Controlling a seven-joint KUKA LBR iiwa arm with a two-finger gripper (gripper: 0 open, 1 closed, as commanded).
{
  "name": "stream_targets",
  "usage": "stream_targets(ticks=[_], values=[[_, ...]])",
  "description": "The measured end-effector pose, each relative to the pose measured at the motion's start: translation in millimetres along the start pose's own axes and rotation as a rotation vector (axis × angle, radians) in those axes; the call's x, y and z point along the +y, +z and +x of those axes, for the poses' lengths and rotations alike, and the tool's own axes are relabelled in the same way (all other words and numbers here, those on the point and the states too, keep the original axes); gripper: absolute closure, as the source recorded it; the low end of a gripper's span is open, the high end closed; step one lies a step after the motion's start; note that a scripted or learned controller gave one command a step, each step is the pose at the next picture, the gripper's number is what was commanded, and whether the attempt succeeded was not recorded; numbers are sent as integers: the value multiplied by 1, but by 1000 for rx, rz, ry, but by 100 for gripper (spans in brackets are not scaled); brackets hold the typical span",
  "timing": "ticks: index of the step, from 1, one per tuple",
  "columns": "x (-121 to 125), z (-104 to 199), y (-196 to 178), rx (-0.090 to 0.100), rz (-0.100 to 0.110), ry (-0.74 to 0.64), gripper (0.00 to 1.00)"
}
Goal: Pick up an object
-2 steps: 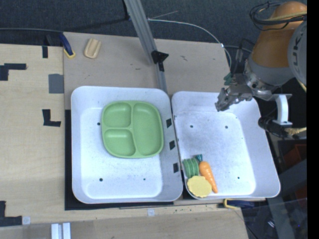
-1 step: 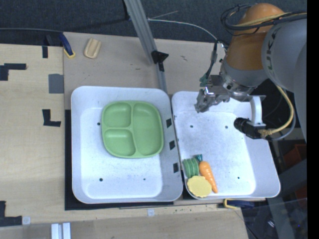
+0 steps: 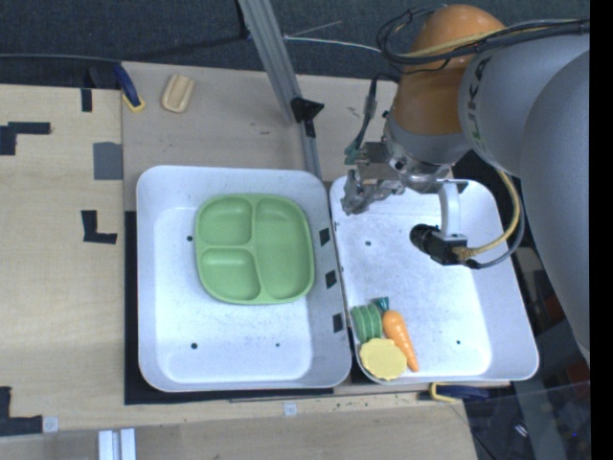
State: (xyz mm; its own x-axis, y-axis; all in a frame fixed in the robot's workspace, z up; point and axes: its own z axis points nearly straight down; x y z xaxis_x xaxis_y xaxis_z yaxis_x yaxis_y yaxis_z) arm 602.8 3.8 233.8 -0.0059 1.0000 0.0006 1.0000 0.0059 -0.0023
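- The arm (image 3: pixel 536 94) is cut off by the right edge of the frame
- The end effector (image 3: pixel 359 195), at upper centre, is too small and cluttered to tell its finger state
- The arm hides the right bin's (image 3: pixel 431 353) upper right corner

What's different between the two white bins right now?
The left bin holds a green divided plate; the right bin holds toy food, a carrot among it, bunched in its near-left corner. The gripper hangs over the right bin, not the left. Both are shallow and white.
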Motion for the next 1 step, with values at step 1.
stream_targets(ticks=[1], values=[[8, 55, 12, 0, 0, -1, 100]])
